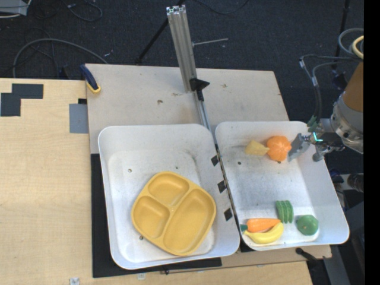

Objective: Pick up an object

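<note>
The right bin (261, 186) holds an orange fruit (277, 148) with a pale yellow wedge (256, 148) beside it near the far wall. At its near edge lie a carrot (262, 224), a banana (265, 236), a ridged green piece (284, 211) and a round green fruit (307, 224). My gripper (307, 147) hangs at the bin's right rim, just right of the orange fruit, fingers spread apart with nothing between them.
The left bin (119, 159) carries a yellow divided plate (173, 212). An upright metal post (183, 46) rises behind the bins. Black clips (221, 186) sit along the wall between the bins. Cables hang at the right near the arm.
</note>
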`<action>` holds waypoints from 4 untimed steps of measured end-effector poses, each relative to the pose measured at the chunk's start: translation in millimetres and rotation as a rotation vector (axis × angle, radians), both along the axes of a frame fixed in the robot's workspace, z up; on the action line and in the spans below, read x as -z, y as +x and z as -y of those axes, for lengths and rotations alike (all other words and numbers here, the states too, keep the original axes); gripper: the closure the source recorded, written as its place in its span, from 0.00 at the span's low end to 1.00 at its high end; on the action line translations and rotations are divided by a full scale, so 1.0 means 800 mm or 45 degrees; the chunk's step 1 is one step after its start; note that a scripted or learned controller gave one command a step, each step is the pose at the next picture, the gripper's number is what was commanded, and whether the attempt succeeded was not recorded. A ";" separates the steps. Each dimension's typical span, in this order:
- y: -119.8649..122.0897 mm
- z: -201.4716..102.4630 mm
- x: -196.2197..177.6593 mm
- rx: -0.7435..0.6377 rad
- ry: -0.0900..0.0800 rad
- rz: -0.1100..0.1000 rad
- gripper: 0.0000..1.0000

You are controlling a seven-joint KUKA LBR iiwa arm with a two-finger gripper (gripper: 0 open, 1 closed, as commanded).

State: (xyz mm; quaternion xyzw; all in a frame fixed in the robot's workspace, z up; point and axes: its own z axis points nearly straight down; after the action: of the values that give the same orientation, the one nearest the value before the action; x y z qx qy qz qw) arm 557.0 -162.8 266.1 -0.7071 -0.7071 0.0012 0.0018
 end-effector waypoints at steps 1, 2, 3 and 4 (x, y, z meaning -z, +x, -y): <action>0.000 0.000 -0.001 0.000 0.000 0.002 0.00; -0.005 -0.002 0.054 0.000 0.001 -0.003 0.00; -0.010 0.004 0.133 0.001 0.002 -0.006 0.00; -0.023 0.003 0.194 0.001 0.002 -0.004 0.00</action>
State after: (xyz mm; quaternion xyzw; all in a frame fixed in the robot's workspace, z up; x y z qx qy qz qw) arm 538.5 -165.1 110.6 -0.7073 -0.7069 0.0017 0.0034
